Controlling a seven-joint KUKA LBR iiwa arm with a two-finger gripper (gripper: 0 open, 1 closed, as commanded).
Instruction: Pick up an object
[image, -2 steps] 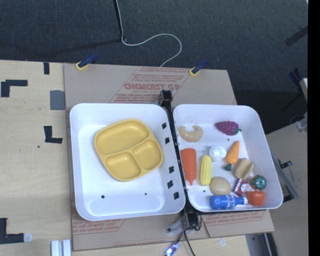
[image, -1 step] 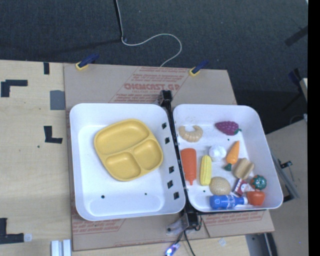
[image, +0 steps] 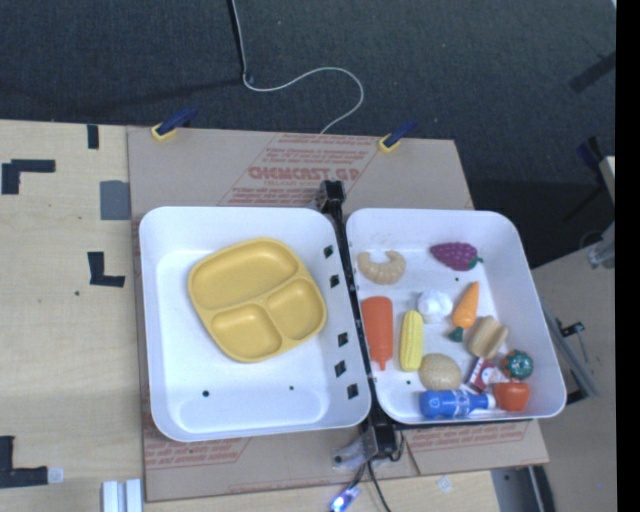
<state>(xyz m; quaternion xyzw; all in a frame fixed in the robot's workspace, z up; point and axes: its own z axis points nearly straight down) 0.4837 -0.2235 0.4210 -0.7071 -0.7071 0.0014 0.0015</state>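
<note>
The right bin (image: 500, 235) holds several toy foods: a croissant (image: 382, 266), purple grapes (image: 454, 255), an orange hot dog (image: 377, 330), a yellow corn cob (image: 411, 340), a small carrot (image: 464, 305), a potato (image: 439, 372), a bread roll (image: 486, 336), a blue bottle (image: 450, 404), a red tomato (image: 512, 397) and a small white piece (image: 433, 303). All lie loose on the bin floor.
The left bin (image: 170, 300) holds a yellow divided plate (image: 257, 298) at its centre. Both bins sit on a cardboard sheet (image: 300, 170) held by clips. A white cable (image: 300, 80) loops across the dark floor behind.
</note>
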